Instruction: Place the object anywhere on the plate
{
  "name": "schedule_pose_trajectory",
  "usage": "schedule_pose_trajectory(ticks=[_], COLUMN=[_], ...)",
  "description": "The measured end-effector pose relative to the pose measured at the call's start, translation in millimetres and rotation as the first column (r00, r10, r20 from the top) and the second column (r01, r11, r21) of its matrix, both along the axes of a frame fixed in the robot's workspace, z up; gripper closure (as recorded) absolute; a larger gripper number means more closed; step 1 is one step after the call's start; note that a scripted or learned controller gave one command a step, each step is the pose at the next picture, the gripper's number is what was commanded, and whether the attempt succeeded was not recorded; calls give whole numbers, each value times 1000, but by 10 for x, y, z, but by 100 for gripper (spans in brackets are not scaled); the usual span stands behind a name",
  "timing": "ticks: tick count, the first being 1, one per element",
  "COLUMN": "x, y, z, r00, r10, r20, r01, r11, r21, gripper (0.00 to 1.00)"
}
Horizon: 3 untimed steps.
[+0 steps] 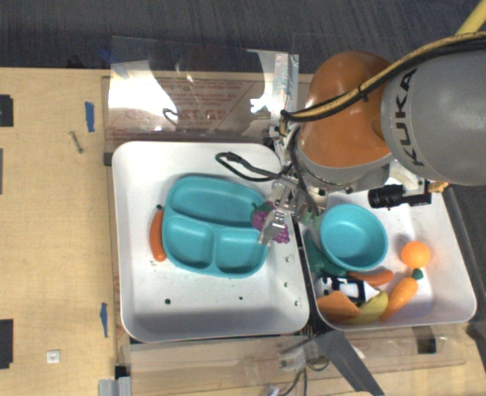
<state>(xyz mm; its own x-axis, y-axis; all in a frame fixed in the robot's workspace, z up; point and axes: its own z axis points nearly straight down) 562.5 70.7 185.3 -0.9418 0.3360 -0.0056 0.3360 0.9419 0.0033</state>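
A teal divided plate (212, 226) lies in the left bin (143, 295). My gripper (274, 221) hangs over the plate's right rim, with the grey arm and its orange band behind it at the upper right. A small purple object (264, 219) with a bit of green sits between the fingers, purple showing on both sides of them. The gripper is shut on it. I cannot tell whether the object touches the plate rim or hangs just above it.
An orange-red sausage (157, 236) lies against the plate's left side. The right bin (457, 291) holds a teal bowl (354, 236), an orange (416, 254), a carrot (401, 291) and other toy food. A black cable (238, 165) loops behind the plate.
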Motion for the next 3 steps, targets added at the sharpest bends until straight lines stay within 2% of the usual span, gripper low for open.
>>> schedule_pose_trajectory(ticks=[1, 2, 3], x=[613, -210, -441], y=[48, 634, -157], z=[1586, 1125, 698], r00=[999, 921, 810], r10=[35, 389, 587], r20=[8, -3, -3], r01=[-35, -389, -587], r11=[999, 921, 810], r21=[1, 0, -3], gripper=[100, 100, 100])
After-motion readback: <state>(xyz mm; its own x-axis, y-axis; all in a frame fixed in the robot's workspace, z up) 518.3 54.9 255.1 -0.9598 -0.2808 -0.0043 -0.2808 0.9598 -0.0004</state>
